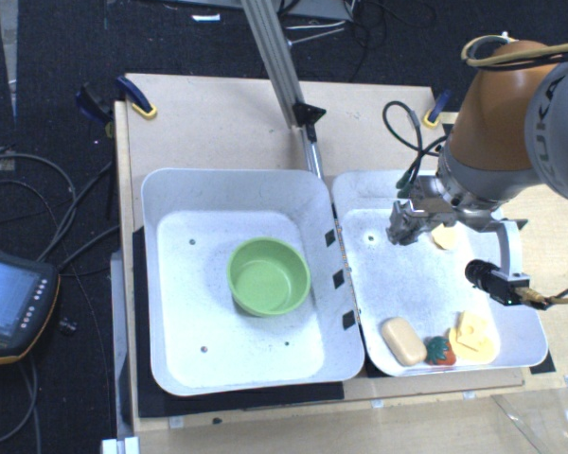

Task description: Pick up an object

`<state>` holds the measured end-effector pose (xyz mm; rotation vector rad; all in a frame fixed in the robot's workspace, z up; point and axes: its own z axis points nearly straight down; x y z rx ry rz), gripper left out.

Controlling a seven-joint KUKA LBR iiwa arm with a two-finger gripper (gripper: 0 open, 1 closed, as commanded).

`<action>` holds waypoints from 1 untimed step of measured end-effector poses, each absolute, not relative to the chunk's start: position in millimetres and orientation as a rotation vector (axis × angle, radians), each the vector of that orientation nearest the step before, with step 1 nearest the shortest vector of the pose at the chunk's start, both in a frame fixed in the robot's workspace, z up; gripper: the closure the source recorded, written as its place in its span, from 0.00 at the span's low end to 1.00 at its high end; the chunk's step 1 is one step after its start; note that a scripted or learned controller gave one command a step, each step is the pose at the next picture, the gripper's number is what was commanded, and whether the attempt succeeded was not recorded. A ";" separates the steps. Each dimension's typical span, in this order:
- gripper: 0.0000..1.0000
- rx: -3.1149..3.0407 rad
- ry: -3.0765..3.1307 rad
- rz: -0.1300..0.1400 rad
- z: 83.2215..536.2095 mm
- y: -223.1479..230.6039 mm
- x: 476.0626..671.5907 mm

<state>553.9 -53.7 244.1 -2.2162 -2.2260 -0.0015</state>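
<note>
While the gripper (404,227) is hanging over the right bin (379,353), finger state unclear, nothing seen held; tan bread roll (403,340), red-green toy (440,350), yellow pieces (474,337) lying near its front edge; green bowl (269,277) sitting in the left bin (170,253).

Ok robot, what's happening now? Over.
Gripper low over right bin, nothing seen in it. Tan block, red-green toy and yellow piece at near edge, untouched. Green bowl in left bin. Path clear.
</note>
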 end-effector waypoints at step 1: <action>1.00 -2.216 -2.225 0.000 233.2 3.3 543.2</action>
